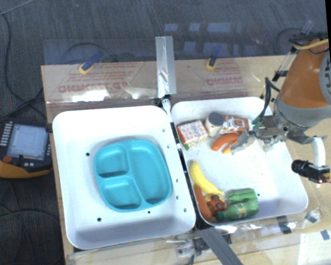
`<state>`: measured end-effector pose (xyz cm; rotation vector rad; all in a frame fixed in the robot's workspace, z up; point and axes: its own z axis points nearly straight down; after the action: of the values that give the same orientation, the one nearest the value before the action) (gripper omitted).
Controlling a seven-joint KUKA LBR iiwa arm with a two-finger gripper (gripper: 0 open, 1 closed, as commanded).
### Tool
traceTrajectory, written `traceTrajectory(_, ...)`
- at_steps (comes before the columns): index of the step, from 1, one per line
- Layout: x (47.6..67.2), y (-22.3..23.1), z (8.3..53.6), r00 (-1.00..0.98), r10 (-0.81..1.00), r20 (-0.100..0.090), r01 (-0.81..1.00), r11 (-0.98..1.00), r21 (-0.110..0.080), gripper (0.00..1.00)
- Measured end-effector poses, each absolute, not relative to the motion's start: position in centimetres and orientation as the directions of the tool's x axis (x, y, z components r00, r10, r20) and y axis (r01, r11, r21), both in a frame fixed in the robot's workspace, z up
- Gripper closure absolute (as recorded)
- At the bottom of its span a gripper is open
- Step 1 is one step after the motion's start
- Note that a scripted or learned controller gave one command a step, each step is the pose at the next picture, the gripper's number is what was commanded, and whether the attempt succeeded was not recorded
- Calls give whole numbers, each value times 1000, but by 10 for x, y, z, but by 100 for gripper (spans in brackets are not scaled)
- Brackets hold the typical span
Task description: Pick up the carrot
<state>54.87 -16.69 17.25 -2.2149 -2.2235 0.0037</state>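
The right-hand bin (285, 164) is being entered by the arm (304, 86). The carrot (223, 142) is lying in its upper part, long axis roughly left-right, just left of the hand (243, 142), whose fingers are being held apart, nothing gripped.

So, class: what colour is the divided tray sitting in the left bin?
Turquoise blue. The divided tray shows clearly in the camera view, against the white left bin.

Orange carrot (223, 141), yellow banana (203, 181), turquoise tray (132, 174), white bins (75, 167)
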Motion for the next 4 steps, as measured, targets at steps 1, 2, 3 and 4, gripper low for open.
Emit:
traceTrajectory(1,599,-145,155,-193,981,-1,981,193,-2,0)
traceTrajectory(2,611,-218,164,-180,984,-2,984,180,-1,0)
traceTrajectory(3,611,-217,173,-181,983,-2,983,181,0,100)
traceTrajectory(4,611,-216,173,-182,983,-2,983,182,-1,0)
